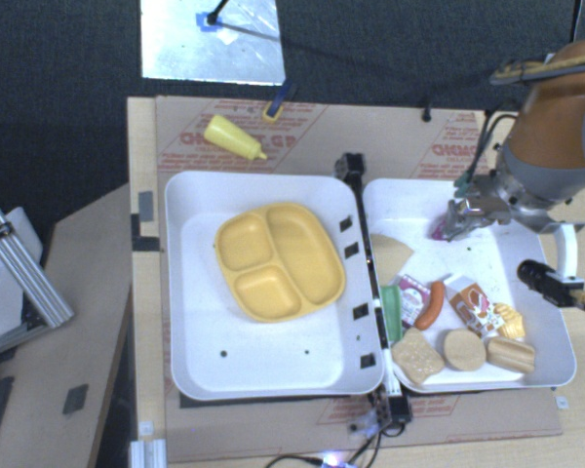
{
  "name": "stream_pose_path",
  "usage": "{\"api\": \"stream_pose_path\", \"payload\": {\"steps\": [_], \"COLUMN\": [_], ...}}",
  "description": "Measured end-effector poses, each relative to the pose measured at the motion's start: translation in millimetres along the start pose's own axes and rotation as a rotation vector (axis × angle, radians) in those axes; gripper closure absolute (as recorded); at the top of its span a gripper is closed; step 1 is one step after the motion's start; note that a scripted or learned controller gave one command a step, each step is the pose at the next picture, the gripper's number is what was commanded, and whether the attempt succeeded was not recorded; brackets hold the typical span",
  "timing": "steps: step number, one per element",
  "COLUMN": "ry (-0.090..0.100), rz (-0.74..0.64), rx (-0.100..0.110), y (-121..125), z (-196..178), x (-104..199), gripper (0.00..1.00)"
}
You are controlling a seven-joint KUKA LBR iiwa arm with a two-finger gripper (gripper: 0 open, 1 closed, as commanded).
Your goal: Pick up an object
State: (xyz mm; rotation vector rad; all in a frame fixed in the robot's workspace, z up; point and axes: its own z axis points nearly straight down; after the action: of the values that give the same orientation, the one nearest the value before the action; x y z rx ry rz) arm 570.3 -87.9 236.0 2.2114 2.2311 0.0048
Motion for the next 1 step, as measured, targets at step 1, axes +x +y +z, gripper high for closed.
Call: {"api": "stream_pose_path", "payload": {"steps": [1], "ry": [0.0], "rz": [0.0], "rx": [0.002], "y": [-11.1], "z": [14.3], "x": [48.4], "gripper": [1.0]}}
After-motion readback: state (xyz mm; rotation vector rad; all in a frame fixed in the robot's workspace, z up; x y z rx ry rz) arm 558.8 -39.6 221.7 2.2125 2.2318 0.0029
